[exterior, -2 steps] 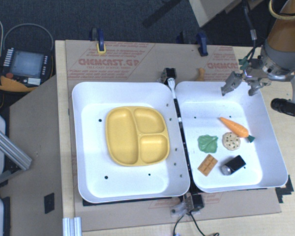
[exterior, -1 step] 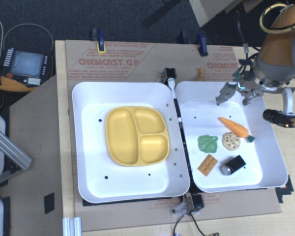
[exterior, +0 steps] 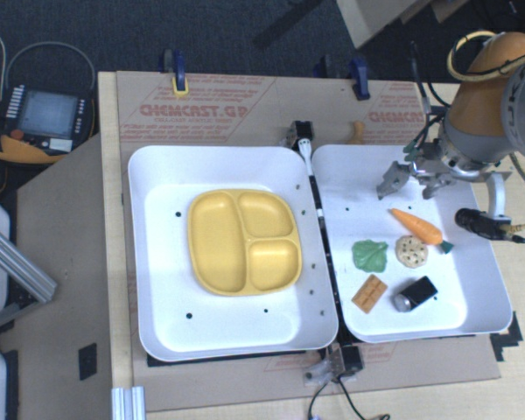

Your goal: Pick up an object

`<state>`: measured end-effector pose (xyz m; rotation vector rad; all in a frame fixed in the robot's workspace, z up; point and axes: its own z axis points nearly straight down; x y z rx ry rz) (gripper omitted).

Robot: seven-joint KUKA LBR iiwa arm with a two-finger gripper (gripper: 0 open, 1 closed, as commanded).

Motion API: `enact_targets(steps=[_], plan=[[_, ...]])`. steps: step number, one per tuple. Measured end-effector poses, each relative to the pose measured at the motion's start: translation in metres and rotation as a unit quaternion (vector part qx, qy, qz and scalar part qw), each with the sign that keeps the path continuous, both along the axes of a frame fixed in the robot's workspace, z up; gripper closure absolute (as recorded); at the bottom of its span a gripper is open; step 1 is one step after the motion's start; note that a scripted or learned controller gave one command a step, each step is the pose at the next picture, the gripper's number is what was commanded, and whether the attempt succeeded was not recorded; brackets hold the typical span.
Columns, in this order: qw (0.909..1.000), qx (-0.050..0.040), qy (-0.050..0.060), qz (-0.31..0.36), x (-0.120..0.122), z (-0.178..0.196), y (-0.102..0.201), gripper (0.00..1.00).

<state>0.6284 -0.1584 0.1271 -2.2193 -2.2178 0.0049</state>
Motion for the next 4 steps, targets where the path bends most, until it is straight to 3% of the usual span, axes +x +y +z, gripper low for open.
enact_targets(steps=[1,2,4], plan=[[1.0,0.0003,0.001,0.0,-0.001,-0.046,0.001,0.0],[1.0,-0.0006,-0.003,0.0,0.001,-0.031,0.0,1.0],[1.0,-0.0012,-0.006,0.001,-0.005,0.068,0.002,1.0]])
